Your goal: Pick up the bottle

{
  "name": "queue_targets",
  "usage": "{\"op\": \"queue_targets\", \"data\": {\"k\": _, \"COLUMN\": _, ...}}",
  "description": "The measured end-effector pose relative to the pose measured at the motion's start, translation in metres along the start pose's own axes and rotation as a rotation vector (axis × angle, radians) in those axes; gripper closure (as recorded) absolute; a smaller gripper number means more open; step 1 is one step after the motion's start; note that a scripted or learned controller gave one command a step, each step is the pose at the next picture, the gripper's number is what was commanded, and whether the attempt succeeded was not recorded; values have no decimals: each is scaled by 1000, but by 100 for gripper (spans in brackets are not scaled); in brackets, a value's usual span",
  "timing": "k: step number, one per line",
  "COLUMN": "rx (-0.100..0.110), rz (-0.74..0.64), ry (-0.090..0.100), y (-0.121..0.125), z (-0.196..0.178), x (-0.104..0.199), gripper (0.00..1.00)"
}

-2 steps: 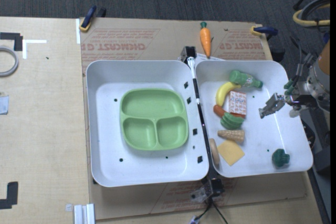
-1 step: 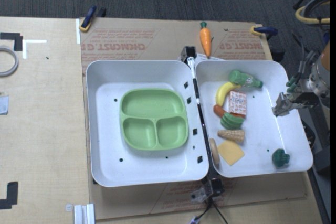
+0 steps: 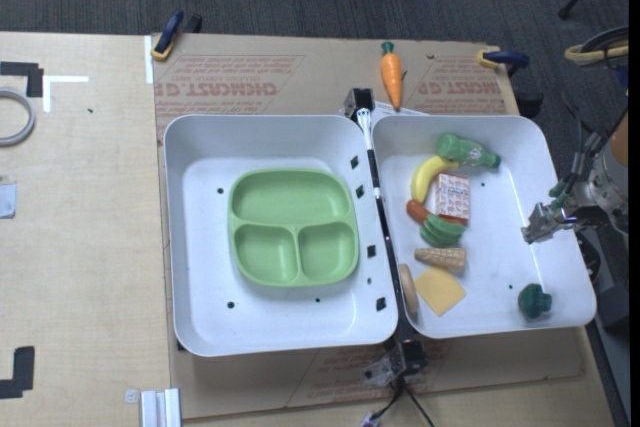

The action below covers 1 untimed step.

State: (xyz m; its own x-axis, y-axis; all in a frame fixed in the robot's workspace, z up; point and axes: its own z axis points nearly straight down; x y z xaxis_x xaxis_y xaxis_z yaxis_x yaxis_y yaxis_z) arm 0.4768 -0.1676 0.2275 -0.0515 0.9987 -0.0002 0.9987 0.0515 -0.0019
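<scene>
Green and lying on its side, the bottle (image 3: 465, 152) is found in the back part of the right bin (image 3: 500, 300), close to that bin's far wall. It is touched or nearly touched at its left end by a yellow banana (image 3: 428, 177), and a red-and-white carton (image 3: 453, 197) lies just beside it toward the front. Further forward a cluster of toy food is seen: a green ridged piece (image 3: 441, 230), an ice-cream cone (image 3: 441, 258) and a yellow cheese wedge (image 3: 440, 291). A small dark green item (image 3: 534, 301) sits alone near the front right corner.

Over the right rim of the same bin the hand (image 3: 541, 223) is placed, well apart from the bottle and with nothing seen between its fingers. Whether those fingers are apart or together cannot be told at this size and angle.

The approach is judged to be the step in hand; no grasp has been made yet. For the next move, the hand would need to be carried leftward and toward the back of the bin until it is above the bottle's body, then turned so that the fingers straddle the bottle's short width. Care would be called for on the descent, since the banana and the carton are crowded against the bottle and could be caught or pushed.

In the left bin (image 3: 190, 245) a green divided tray (image 3: 293, 227) is held, and an orange carrot (image 3: 390, 75) lies on the worktop (image 3: 80, 295) behind the bins.
</scene>
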Motion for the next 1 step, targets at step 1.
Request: {"op": "queue_targets", "data": {"k": 1, "rx": -1, "rz": -158, "ry": 0, "y": 0, "z": 9, "x": -7, "gripper": 100}}
